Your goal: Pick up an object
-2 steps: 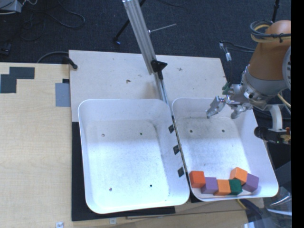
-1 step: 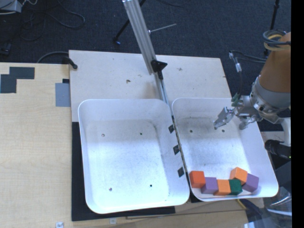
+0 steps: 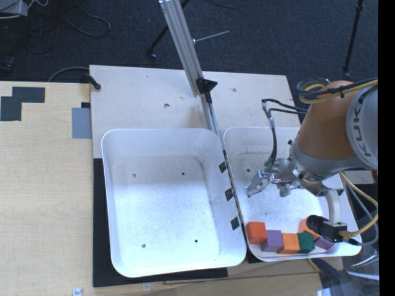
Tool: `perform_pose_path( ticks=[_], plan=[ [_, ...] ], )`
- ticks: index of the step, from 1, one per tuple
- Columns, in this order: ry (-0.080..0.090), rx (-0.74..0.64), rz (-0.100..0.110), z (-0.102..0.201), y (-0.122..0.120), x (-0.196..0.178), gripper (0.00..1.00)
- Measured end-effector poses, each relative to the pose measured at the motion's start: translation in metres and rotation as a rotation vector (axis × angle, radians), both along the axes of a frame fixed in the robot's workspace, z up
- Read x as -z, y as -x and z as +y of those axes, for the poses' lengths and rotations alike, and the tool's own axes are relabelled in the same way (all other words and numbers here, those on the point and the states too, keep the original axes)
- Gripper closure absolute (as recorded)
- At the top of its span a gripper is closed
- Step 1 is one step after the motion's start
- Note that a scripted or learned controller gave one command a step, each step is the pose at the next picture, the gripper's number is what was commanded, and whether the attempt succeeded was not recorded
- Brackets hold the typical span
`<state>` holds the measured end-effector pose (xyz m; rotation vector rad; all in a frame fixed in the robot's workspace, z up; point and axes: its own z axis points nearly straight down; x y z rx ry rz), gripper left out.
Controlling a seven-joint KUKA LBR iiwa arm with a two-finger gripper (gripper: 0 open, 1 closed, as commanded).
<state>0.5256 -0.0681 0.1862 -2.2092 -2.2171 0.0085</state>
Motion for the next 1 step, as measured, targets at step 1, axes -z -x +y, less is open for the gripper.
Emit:
perform_pose_path(
  ticks=[1],
  plan=[
    [0.006, 0.009, -0.018, -0.0244, 0.0103, -0.0942, 0.00]
  ],
)
